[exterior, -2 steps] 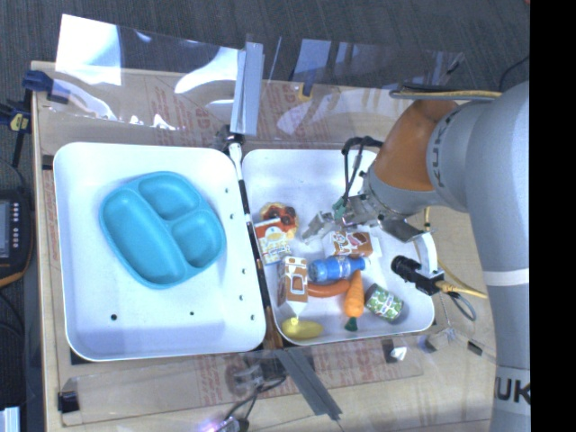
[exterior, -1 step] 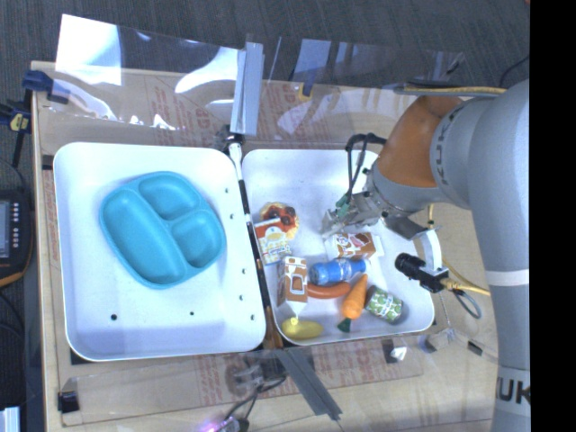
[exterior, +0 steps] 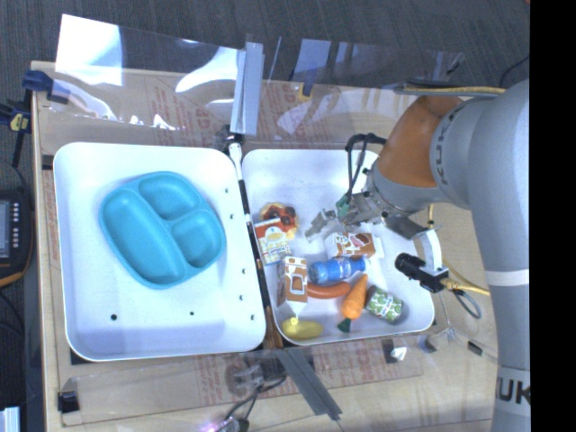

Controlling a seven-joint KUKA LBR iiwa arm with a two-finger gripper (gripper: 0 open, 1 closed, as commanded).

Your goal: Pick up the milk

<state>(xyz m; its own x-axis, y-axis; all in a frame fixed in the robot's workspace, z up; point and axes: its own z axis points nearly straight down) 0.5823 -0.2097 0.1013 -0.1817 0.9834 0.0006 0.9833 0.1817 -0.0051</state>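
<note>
Three small cartons lie in the right bin (exterior: 306,171). A white and brown carton (exterior: 294,280) lies near the bin's left wall. A white carton with a red-brown top (exterior: 354,243) lies in the middle. An orange-red carton (exterior: 274,238) lies further left. I cannot read which one is the milk. My gripper (exterior: 335,216) hangs low over the middle of this bin, just above and left of the red-topped carton. I see nothing held in it.
A blue bottle (exterior: 337,268), a red sausage (exterior: 326,289), a carrot (exterior: 355,298), a green can (exterior: 384,306), a yellow fruit (exterior: 304,328) and a round orange item (exterior: 280,212) crowd the right bin. The left bin (exterior: 81,313) holds a blue divided plate (exterior: 162,228).
</note>
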